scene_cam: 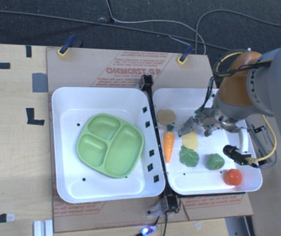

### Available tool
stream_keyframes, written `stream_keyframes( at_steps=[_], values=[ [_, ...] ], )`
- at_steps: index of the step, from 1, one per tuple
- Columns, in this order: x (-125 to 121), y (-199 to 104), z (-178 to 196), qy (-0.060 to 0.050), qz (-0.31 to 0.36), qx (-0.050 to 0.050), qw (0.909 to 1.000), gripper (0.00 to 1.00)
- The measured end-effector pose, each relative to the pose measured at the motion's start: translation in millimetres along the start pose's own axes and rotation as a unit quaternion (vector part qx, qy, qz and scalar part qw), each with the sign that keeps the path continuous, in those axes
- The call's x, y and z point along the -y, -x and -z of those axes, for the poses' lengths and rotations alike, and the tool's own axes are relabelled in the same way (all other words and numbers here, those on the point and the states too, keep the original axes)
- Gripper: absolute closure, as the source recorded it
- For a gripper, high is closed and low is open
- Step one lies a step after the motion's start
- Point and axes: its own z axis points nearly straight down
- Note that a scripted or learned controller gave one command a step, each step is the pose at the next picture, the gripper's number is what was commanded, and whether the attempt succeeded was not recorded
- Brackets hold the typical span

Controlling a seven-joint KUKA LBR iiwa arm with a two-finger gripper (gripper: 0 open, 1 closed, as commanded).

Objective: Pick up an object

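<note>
White plastic is most of what I see: two shallow bins side by side on the tabletop point(13, 132), resting on a brown cardboard sheet point(126, 68) held by two yellow-and-blue clamps at its far edge. The left bin point(64, 102) holds a light green divided plate point(111, 145), lying flat and turned at an angle. The right bin point(180, 95) holds the small items: a tan round disc point(166, 116) near the dividing wall, an orange carrot point(168, 145) just below it lying along that wall, a pale yellow block point(190, 141), a dark green leafy piece point(189, 157) touching the block's near side, a second green lump point(214, 161) to its right, and a red tomato point(233, 177) in the near right corner.

The arm comes in from the right, its orange band point(236, 82) above the right bin. My tool point(193, 127) sits low over that bin, just above the yellow block and right of the carrot. I see one grey finger point(187, 128) angled toward the carrot, but I cannot tell whether the fingers are apart or together, and I see nothing between them. Black cables run across the dark floor beyond the tabletop.
</note>
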Motion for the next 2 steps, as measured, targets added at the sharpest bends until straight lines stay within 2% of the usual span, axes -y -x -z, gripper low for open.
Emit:
stream_keyframes(
  at_steps=[1, 2],
  values=[
    [-1, -1, 13, 0.002, 0.001, 0.0, 1.0, 1.0],
    [1, 0, 55, 0.004, 0.0, 0.0, 1.0, 1.0]
  ],
)
